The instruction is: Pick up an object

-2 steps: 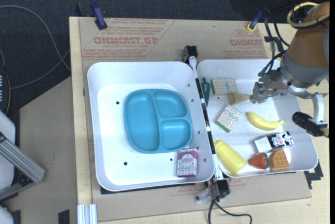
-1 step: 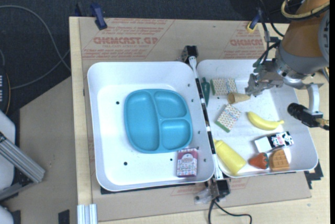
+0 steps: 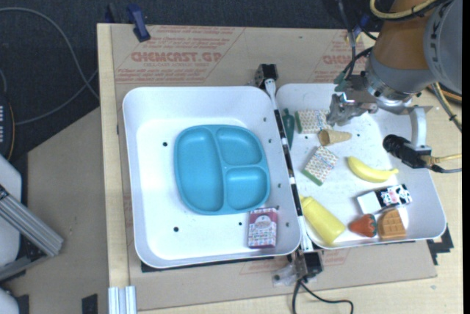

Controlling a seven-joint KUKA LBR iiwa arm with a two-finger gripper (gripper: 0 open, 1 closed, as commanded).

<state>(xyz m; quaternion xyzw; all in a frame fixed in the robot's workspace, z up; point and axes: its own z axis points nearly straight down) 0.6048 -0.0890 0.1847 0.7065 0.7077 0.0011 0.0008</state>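
- In the right bin (image 3: 438,221), a shallow white tray with rounded corners, the gripper (image 3: 339,114) hangs at the far side, its grey metal body below the arm's orange band (image 3: 411,23).
- Whether the claw is spread or pressed together cannot be told; nothing shows pinched in it.
- Just below the gripper lies a small tan cone-shaped piece (image 3: 334,136), and beside it a pale speckled square pad (image 3: 310,120).
- A green stick-like item (image 3: 288,126) lies along the bin's left wall.
- A second speckled pad with a green edge (image 3: 320,163) sits tilted near the middle.
- A smooth curved yellow banana (image 3: 371,171) lies to its right.
- Near the front edge rest a rounded yellow block (image 3: 322,221), a red wedge (image 3: 362,226), a tan waffle-textured piece (image 3: 392,224) and a white box with black patches (image 3: 383,199).
- The left bin (image 3: 147,129) holds a glossy blue divided plate (image 3: 220,167) with three compartments and a small red-patterned carton (image 3: 262,227) at its front.
- Both bins stand on a printed cardboard sheet (image 3: 176,52).
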